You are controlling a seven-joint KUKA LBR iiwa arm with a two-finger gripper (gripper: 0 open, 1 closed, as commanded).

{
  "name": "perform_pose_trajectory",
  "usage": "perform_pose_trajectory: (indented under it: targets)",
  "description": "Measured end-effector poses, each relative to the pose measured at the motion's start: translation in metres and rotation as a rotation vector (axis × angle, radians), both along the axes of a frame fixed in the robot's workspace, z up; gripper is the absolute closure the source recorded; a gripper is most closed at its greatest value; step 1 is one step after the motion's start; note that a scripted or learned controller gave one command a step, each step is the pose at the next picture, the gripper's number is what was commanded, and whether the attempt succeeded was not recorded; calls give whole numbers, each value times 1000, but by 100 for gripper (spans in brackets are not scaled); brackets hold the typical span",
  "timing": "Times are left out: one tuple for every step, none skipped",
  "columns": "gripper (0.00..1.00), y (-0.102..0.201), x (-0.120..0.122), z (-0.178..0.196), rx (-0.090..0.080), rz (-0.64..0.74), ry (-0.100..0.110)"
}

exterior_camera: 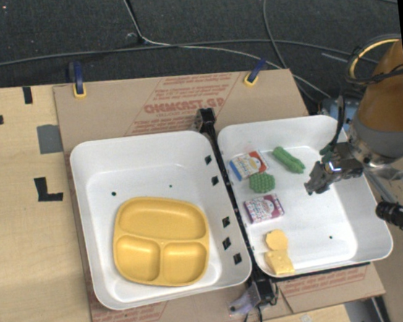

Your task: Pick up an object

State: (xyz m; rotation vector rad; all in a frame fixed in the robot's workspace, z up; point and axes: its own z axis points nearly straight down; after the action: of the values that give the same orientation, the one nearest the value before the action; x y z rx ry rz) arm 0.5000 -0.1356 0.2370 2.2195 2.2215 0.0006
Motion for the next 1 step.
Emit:
perform_pose_trajectory:
  targets:
    - [100,63,12,-3,2,7,2]
